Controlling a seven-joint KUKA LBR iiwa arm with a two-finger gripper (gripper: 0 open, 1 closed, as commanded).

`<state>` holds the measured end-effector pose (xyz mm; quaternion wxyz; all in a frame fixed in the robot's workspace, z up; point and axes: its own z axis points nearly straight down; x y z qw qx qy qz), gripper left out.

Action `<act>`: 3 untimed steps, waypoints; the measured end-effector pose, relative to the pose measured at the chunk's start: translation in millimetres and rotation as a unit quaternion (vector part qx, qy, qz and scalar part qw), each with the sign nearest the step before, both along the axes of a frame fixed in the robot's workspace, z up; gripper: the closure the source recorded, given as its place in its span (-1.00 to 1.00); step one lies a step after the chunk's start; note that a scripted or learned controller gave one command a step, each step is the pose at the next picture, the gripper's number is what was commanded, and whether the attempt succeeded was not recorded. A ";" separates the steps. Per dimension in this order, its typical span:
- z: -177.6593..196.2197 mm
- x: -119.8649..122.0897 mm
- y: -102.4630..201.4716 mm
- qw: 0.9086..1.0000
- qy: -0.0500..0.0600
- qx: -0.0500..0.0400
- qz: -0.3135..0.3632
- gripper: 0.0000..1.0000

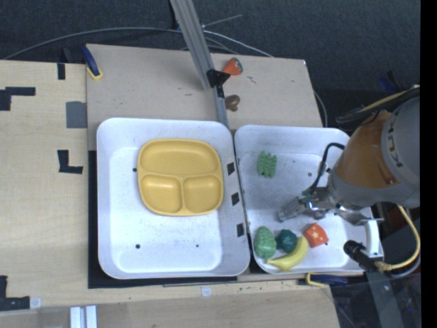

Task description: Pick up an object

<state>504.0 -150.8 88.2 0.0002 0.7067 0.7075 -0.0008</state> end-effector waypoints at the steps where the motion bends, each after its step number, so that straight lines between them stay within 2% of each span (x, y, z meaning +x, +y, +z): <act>1: 11.1 0.0 0.6 1.000 0.000 0.001 0.000 1.00; 3: 98.1 12.3 -2.3 1.000 -0.002 0.000 0.000 1.00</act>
